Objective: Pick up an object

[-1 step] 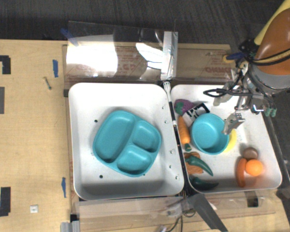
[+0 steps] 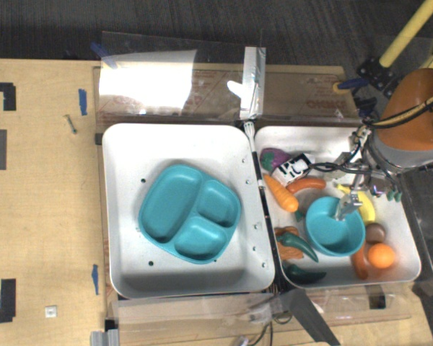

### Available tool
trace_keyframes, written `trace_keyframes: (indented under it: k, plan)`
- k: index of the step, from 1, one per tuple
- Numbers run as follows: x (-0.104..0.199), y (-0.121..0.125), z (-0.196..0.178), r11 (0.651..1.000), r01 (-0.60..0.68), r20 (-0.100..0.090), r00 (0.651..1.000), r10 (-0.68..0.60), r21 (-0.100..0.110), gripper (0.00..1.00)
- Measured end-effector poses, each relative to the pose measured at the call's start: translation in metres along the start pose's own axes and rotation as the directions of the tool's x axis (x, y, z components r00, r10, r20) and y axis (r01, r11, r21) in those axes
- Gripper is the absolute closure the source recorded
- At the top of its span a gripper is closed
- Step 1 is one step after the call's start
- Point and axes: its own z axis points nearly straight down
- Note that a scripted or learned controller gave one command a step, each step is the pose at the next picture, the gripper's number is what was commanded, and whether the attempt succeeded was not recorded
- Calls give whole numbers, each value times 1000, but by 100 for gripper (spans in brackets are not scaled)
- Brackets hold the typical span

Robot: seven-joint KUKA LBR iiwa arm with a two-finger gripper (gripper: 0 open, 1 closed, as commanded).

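Plenty crowds my end effector [image 2: 348, 206] over the teal bowl [image 2: 335, 228] at the frame's right, whether it's apart or together I cannot tell, and I judge a descent could clip the rim or nudge the banana [image 2: 361, 205].

The teal bowl [image 2: 335, 227] is sitting mid right bin [image 2: 411, 245], and clutter is crowding it on every side. A carrot [image 2: 281, 193] and a sausage [image 2: 305, 186] are lying just left of the bowl. An orange ball [image 2: 381, 255] and a brown ball [image 2: 375, 232] are pressing against its right. Green and dark pieces [image 2: 297, 249] are blocking its lower left. The gripper [image 2: 348, 206] is hanging over the bowl's upper rim. Well left of the bowl, bare floor is ringing the teal plate [image 2: 190, 211] in the left bin [image 2: 123, 157].
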Motion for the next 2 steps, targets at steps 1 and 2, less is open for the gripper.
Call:
trace_keyframes:
  k: [1, 2]
  plan:
    - [37, 49, 1, 996, -87, 2, 996, 87, -2, 0]
    - [45, -27, 2, 990, 140, 3, 990, -140, 2, 0]
